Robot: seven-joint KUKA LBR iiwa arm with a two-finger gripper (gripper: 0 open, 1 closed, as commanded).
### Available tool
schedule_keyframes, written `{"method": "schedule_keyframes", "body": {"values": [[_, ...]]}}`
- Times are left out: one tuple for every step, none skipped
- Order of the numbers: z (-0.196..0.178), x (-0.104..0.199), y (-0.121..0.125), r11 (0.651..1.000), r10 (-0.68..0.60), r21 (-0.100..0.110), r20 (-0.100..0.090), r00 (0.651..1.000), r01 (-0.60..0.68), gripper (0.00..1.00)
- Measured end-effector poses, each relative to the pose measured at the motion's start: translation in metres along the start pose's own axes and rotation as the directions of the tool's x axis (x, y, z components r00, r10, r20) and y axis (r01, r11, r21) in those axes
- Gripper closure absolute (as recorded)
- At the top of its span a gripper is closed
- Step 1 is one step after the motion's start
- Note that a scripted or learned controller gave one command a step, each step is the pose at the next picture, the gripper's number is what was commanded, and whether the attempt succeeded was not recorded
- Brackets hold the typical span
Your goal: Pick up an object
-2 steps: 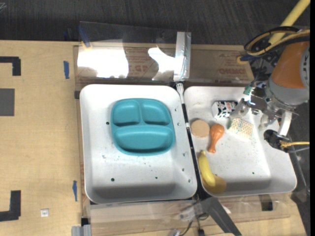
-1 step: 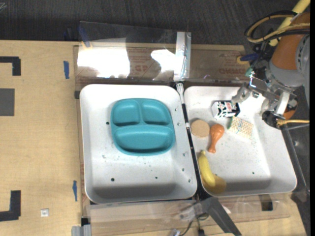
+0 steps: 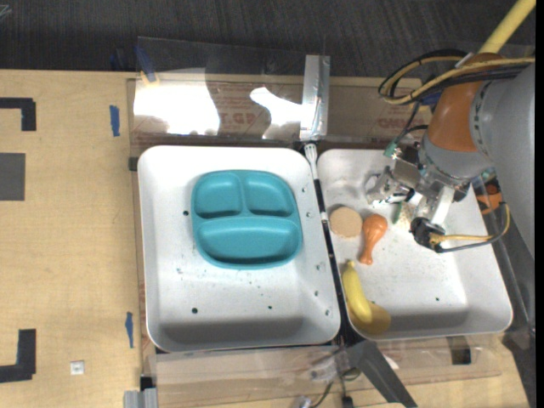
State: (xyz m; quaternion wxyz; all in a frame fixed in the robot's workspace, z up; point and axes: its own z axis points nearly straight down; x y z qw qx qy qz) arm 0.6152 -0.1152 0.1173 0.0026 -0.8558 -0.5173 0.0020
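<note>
Hovering: gripper (image 3: 393,189), finger state indiscernible, above right bin (image 3: 459,300) near left wall; descend centred over orange drumstick (image 3: 371,236), clearing biscuit (image 3: 345,221).

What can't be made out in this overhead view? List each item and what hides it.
- Gripper, camera view: the wrist hardware and cables crowd it, so the finger state is unreadable.
- Banana: its lower end lies against the right bin's front wall and is blurred.
- Tan round object: too small to identify.
- Orange drumstick-shaped toy: its contact with the tan piece is unclear.
</note>
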Motion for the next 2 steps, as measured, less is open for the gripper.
{"method": "schedule_keyframes", "body": {"values": [[0.0228,-0.0116,-0.0712,0.99,-0.141,-0.001,0.0,0.99,0.141,0.0],[0.0137,-0.0118,-0.0703,0.99,-0.139,-0.001,-0.001,0.99,0.139,1.0]]}}
